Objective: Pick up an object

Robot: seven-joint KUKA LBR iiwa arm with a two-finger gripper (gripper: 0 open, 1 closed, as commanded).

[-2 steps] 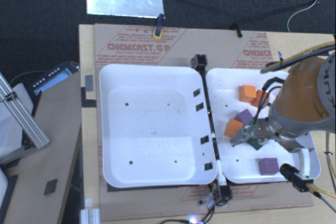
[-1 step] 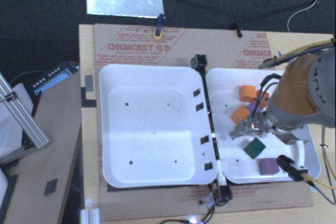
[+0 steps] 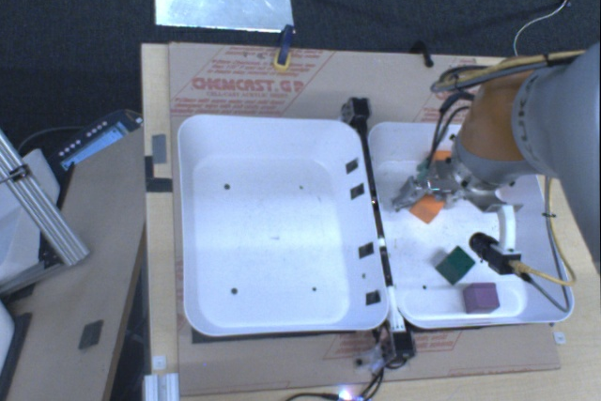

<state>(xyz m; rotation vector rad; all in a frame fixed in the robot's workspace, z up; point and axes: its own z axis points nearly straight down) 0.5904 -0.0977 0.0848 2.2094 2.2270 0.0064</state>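
Note:
In the right bin [image 3: 394,146] an orange block [image 3: 426,210] lies near the middle, with a small green piece [image 3: 425,172] just above it. My gripper [image 3: 420,193] hangs low over the orange block, its metal fingers [image 3: 406,198] reaching left of and above the block. The block's lower part pokes out beneath the fingers; a grasp cannot be made out. A dark green block [image 3: 455,265] and a purple block [image 3: 480,298] rest nearer the front of the same bin.
The left bin [image 3: 202,146] sits beside the right one, with a black hinge strip [image 3: 366,202] between them. My arm's grey body [image 3: 545,122] covers the right bin's far right part. Cables [image 3: 540,272] trail over its right rim.

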